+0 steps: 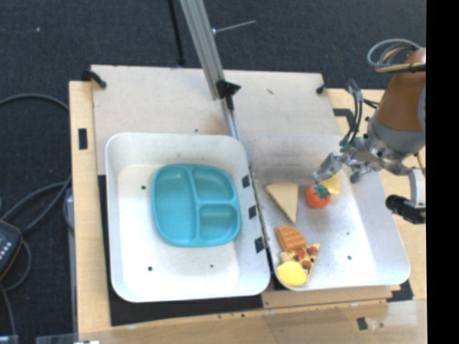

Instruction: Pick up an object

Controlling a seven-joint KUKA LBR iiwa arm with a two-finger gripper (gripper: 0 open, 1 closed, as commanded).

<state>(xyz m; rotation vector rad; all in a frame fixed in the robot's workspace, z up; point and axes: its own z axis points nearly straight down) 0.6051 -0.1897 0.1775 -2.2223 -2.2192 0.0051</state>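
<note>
The right bin (373, 249) holds several toy foods. A red-orange tomato (318, 197) lies near its middle, with a small yellow piece (332, 186) touching its upper right. My gripper (340, 170) hangs just above and to the right of the tomato, fingers spread and nothing between them. A tan wedge (284, 199) lies left of the tomato. Near the bin's front left corner are an orange waffle-like block (290, 237), a small pizza slice (310, 255) and a yellow lemon (290, 272).
The left bin (129, 264) carries a teal divided plate (195, 205). A metal post (208, 45) rises from behind the divider between the bins. The grey arm with its orange band (401, 106) and cables stands over the right bin's far right side.
</note>
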